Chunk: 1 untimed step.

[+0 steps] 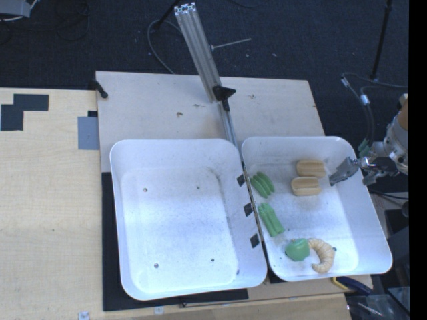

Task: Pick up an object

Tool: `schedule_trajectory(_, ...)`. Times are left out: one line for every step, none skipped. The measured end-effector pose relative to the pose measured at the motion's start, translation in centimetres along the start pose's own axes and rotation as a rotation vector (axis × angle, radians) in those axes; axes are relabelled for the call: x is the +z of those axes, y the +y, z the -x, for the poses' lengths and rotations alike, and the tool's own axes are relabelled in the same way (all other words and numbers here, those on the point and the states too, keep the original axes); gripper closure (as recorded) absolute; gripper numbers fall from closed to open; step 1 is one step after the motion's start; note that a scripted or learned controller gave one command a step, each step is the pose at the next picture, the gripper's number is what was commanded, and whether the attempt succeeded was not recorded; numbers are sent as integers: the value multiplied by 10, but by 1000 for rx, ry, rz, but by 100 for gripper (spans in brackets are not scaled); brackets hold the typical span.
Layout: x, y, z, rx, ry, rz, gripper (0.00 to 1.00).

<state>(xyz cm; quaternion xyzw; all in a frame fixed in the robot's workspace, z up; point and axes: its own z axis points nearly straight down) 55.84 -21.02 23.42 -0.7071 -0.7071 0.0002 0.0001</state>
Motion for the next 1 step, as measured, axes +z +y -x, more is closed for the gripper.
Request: schedule_trajectory(5, 44, 11, -2, 0, 0, 0)
